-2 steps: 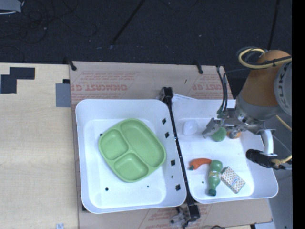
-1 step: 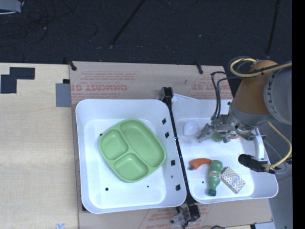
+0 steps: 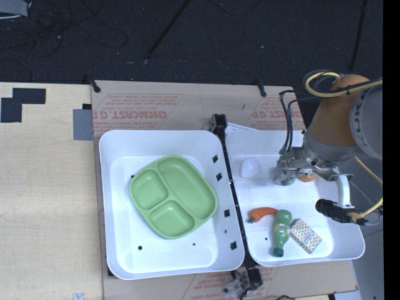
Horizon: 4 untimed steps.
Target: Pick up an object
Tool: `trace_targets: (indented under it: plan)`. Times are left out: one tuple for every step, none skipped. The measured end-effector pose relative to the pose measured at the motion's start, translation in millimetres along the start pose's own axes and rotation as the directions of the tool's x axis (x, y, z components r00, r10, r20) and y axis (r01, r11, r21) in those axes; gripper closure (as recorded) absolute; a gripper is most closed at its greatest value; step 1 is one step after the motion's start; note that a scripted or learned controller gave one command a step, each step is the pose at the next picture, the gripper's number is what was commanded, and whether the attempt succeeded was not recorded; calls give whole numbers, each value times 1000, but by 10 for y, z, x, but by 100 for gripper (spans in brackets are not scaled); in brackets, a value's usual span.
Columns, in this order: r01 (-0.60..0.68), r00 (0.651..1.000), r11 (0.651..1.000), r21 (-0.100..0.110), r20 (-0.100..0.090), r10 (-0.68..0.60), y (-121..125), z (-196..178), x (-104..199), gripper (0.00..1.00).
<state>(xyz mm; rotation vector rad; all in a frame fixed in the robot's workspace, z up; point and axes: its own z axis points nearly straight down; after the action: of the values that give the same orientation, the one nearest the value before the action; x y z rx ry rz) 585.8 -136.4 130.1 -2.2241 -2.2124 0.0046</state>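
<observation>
While the arm reaches in from the right of the frame, its gripper (image 3: 286, 175) hangs low over the upper part of the right bin (image 3: 262, 149), whether open or closed impossible to tell. A green bottle (image 3: 280, 232), an orange carrot-like piece (image 3: 262, 214) and a patterned packet (image 3: 305, 235) lie at lower right; a green divided plate (image 3: 172, 195) sits in the left bin (image 3: 119, 255).

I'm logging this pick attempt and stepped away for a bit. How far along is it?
Done: the arm has reached into the right bin, and the gripper is low near its back. In hand: nothing visibly held; an orange object sits right beside the gripper. Left: grasping and lifting. The green bottle, carrot and patterned packet lie on the bin floor, and the green plate lies in the left bin.
</observation>
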Motion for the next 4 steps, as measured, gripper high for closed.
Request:
trace_targets:
  plan:
    - [6,1000,1000,-6,1,-6,-7,-515,98,100]
    - [6,1000,1000,-5,1,-6,-6,-810,89,100]
    - [8,1000,1000,-2,0,-8,4,-842,507,100]
    - [7,1000,1000,-2,0,-7,20,-766,1051,100]
